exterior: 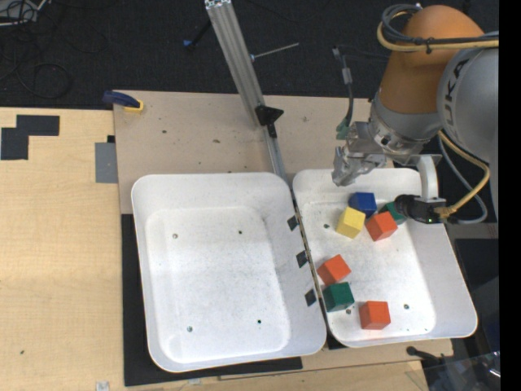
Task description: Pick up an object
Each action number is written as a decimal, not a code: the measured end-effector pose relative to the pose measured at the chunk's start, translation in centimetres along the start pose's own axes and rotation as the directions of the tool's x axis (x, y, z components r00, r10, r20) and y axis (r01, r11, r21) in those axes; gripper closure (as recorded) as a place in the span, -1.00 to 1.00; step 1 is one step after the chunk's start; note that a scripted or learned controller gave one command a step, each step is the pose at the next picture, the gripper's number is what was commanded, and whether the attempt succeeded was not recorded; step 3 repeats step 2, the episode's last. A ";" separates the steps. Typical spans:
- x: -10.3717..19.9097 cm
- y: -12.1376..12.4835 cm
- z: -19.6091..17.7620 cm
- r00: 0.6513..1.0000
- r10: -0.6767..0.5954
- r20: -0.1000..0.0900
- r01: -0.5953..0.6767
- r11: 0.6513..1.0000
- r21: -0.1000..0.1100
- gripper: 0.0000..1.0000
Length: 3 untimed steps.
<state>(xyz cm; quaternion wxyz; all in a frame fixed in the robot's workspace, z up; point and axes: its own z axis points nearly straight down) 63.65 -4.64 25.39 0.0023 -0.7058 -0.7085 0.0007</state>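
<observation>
Two shallow white bins side by side on a tan bench. Left bin: bare white floor with a few dark specks. Right bin: seven small blocks.

At the far end of the right bin, a tight cluster: blue cube, yellow cube just in front of it and touching or nearly so, red-orange cube to the right of the yellow one, and a green block partly hidden behind the red-orange one, near a black fitting on the bin's right rim. Nearer the camera, along the divider: an orange cube, then a dark green cube just below it, close but possibly not touching. Well apart from the cluster, near the front edge, a second red-orange cube.

Reaching in from the right, the grey arm with its orange band, wrist over the far rim of the right bin. Gripper hanging above the bin's far left corner, just beyond the blue cube, apart from every block. Fingers pointing down; too blurred and small to say whether apart or together. Nothing visible between them.

Slanted aluminium rail rising from behind the bins.
</observation>
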 end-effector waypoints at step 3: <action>9.8 -0.9 2.3 1.000 0.000 0.001 0.000 1.000 0.002 1.00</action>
